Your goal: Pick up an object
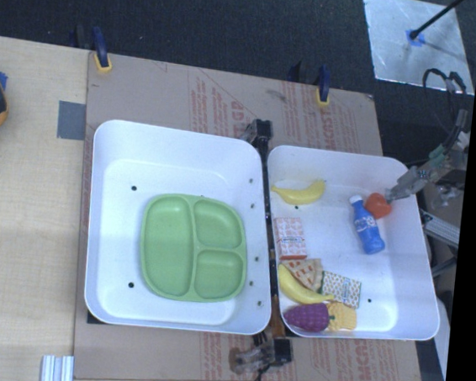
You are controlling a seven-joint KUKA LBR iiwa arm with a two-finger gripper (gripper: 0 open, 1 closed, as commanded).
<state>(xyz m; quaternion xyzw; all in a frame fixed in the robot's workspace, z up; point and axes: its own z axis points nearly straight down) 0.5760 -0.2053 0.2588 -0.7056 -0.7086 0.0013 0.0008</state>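
the end effector (409,185) hovers at the right bin's (394,316) right rim, beside an orange ball (378,204). i cannot tell its opening. the bin's middle lies bare.

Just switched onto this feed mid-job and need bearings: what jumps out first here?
The big green divided plate lies alone in the left bin. The right bin holds the clutter: a banana near its far left corner, a blue bottle toward the right, and purple grapes in a pile at the near edge. The end effector hangs over that bin's far right rim.
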